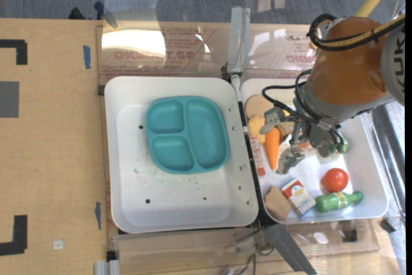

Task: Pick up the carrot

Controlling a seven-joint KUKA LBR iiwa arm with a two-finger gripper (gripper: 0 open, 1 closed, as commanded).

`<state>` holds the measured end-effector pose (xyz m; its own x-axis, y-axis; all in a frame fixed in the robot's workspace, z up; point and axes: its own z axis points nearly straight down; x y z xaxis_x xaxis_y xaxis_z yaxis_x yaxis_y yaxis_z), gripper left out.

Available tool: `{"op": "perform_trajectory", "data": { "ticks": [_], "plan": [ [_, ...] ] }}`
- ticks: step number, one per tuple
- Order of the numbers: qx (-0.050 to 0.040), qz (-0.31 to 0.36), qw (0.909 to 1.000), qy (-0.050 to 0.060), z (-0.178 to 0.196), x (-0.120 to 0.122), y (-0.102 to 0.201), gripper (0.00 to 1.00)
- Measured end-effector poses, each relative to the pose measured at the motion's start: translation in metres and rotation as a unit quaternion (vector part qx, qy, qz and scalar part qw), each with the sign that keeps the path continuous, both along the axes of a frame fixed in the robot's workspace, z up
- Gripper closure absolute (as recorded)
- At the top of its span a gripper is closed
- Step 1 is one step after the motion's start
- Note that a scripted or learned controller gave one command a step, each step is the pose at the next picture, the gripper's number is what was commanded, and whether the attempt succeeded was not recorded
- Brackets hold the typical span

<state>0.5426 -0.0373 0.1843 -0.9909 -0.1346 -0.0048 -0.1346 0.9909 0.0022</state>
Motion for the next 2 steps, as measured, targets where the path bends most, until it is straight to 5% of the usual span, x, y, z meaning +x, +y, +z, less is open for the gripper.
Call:
{"op": "perform_trajectory", "data": {
  "ticks": [1,2],
  "plan": [
    [-0.0008,-0.037,0.9993,-0.006,-0.087,-0.0069,-0.0489,0.0],
    [-0.0008,-0.036,0.9993,-0.007,-0.0772,-0.0062,-0.0478,1.0]
  ]
}}
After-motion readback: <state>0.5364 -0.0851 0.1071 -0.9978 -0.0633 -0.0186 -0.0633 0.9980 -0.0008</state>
